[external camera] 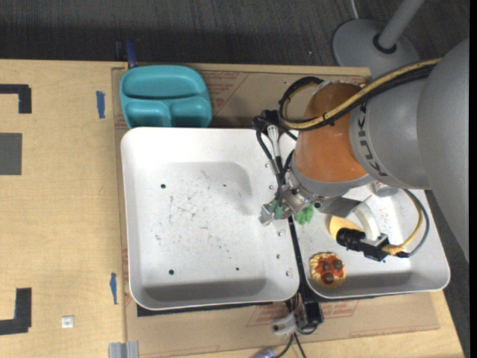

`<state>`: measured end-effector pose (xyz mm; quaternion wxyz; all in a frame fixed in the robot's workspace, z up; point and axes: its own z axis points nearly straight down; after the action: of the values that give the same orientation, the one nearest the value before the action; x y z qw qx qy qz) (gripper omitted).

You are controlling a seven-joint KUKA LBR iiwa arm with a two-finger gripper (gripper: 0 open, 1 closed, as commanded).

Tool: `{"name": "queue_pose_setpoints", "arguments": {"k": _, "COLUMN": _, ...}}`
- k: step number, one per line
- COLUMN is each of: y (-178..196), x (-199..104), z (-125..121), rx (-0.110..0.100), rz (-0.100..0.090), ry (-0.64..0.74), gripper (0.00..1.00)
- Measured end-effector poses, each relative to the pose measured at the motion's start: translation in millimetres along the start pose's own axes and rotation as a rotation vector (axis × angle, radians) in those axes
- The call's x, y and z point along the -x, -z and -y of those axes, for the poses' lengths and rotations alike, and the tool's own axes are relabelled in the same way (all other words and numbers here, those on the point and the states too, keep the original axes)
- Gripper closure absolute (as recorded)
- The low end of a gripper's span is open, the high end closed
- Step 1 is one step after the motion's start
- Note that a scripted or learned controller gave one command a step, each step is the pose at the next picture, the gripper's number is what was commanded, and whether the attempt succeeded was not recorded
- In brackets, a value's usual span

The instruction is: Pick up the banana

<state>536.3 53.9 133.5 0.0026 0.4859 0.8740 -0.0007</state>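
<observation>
The banana sits in the right bin near its left wall, mostly hidden under the arm. It's soft, curved and light, so grab mid-body. Can't tell what the jaws are doing.

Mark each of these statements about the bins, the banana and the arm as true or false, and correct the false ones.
1. The banana lies in the right bin. True.
2. The teal tray sits inside the left bin. False: it sits on the bench beyond that bin's far edge.
3. The arm hangs over the right bin. True.
4. A pizza-like toy lies in the left bin. False: it lies in the right bin, near its front edge.
5. The banana is partly hidden by the arm. True.
</observation>
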Motion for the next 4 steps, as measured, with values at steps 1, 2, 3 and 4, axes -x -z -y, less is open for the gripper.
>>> {"name": "queue_pose_setpoints", "arguments": {"k": 1, "y": -2.1, "x": -8.4, "z": 0.6, "rx": 0.01, "rz": 0.016, "ry": 0.102, "gripper": 1.0}}
{"name": "queue_pose_setpoints", "arguments": {"k": 2, "y": -2.5, "x": -8.7, "z": 0.7, "rx": 0.011, "rz": 0.018, "ry": 0.104, "gripper": 1.0}}
{"name": "queue_pose_setpoints", "arguments": {"k": 3, "y": -2.7, "x": -8.6, "z": 0.9, "rx": 0.012, "rz": 0.019, "ry": 0.115, "gripper": 1.0}}
{"name": "queue_pose_setpoints", "arguments": {"k": 4, "y": -3.1, "x": -10.2, "z": 0.9, "rx": 0.015, "rz": 0.022, "ry": 0.098, "gripper": 1.0}}
